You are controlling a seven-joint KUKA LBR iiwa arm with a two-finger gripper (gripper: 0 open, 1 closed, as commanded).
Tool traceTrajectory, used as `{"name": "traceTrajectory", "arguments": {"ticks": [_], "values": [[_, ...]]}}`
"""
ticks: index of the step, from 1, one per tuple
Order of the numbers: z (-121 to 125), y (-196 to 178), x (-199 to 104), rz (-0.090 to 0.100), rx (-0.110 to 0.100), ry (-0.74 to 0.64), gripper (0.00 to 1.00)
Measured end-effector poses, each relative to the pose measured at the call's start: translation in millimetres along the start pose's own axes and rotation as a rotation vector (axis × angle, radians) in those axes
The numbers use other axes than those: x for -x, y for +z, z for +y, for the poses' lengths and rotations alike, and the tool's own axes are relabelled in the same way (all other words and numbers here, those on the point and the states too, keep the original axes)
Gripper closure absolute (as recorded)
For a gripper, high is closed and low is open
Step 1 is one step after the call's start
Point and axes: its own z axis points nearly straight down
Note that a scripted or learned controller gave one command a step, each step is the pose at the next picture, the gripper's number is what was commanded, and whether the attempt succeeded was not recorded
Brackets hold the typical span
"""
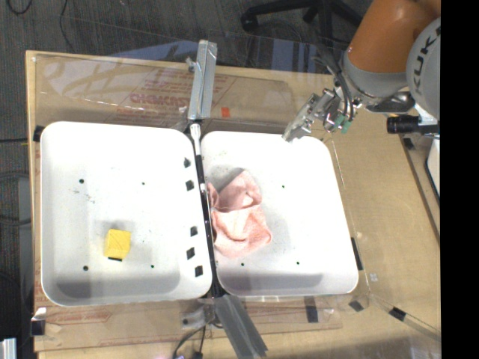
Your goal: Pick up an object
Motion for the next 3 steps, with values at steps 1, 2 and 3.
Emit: {"name": "traceTrajectory", "arguments": {"ticks": [1,2,3], "values": [[-20,31,3,0.004,0.0,-0.282,1.0],[-7,-35,22,0.0,0.001,-0.639,1.0],[-13,57,12,0.005,0.004,-1.349,1.0]]}}
